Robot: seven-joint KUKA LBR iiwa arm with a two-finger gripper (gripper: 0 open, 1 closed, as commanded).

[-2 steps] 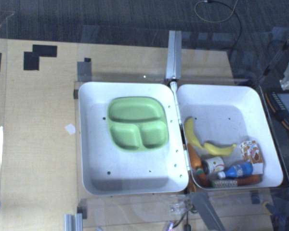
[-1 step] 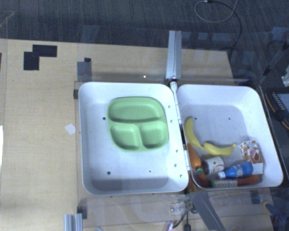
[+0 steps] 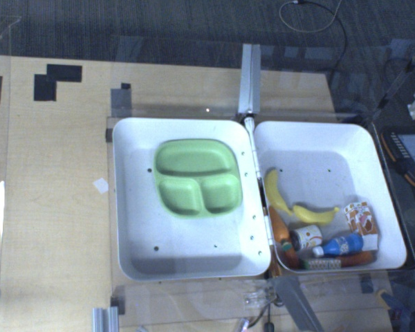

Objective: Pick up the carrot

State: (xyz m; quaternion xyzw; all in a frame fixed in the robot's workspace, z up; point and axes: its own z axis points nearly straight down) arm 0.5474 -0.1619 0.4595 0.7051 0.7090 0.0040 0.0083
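The carrot (image 3: 279, 227) is a short orange piece in the right bin (image 3: 318, 151). It lies along the bin's left wall near the front corner, pointing front to back. A yellow banana (image 3: 290, 206) curves just behind and beside it, and a small can (image 3: 306, 237) lies against its right side. The carrot's front end is partly covered by the pile of items.
A blue and white bottle (image 3: 339, 245), a printed snack packet (image 3: 362, 221) and a long orange-red item (image 3: 353, 259) crowd the right bin's front wall. The left bin (image 3: 135, 247) holds a green three-compartment tray (image 3: 197, 177). A metal divider post (image 3: 247, 81) stands behind the bins.
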